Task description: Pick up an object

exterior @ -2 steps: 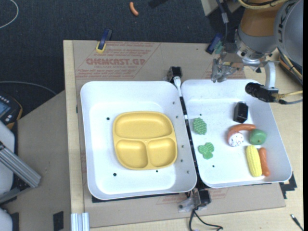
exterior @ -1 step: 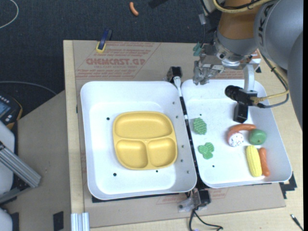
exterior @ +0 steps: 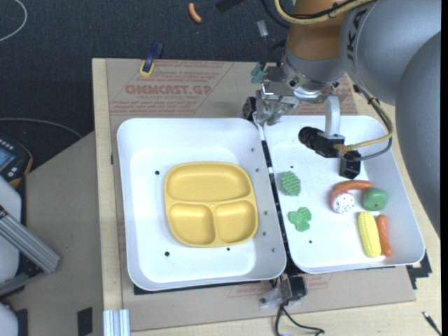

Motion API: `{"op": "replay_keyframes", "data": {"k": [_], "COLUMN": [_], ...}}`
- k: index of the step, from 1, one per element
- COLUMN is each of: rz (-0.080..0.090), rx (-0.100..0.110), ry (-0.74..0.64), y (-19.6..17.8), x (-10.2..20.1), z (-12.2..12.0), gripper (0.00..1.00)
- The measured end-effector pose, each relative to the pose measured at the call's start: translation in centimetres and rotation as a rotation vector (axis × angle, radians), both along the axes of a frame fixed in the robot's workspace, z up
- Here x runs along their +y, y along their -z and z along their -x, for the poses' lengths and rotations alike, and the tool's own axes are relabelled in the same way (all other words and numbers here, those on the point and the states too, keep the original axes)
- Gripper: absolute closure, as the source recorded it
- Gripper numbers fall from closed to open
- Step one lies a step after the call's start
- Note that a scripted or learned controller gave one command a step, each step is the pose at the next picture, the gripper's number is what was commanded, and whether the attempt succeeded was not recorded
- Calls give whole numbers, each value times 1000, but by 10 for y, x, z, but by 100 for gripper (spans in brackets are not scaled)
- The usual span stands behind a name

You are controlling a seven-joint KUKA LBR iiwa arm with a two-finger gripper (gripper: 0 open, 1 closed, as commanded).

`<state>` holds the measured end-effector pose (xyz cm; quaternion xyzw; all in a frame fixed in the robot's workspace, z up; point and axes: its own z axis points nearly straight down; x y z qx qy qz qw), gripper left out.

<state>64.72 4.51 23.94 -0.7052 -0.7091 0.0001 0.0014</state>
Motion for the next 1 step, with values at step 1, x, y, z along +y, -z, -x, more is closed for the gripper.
{"op": "replay_keyframes", "data": {"k": [1], "rz": [1], "rx": [2], "ry": [1], "y": [22], "x": [38], "z": [-6], "gripper": [100]}}
